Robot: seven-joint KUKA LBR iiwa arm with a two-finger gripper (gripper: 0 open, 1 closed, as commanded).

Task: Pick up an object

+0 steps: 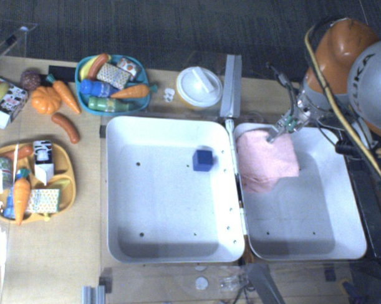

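You have two candidate objects. A small blue cube (203, 159) sits flat in the left bin (122, 239), upper right area, near the divider wall and apart from it. A crumpled pink cloth (265, 162) lies in the right bin (349, 241), bunched against its upper left corner.

I see a blue bowl (111, 106) of toy food top-left, yellow tray (66, 175) of toy food far left, loose toy pumpkin (44, 100) and sausage (66, 128) between them, white lidded container (199, 86) behind the bins.
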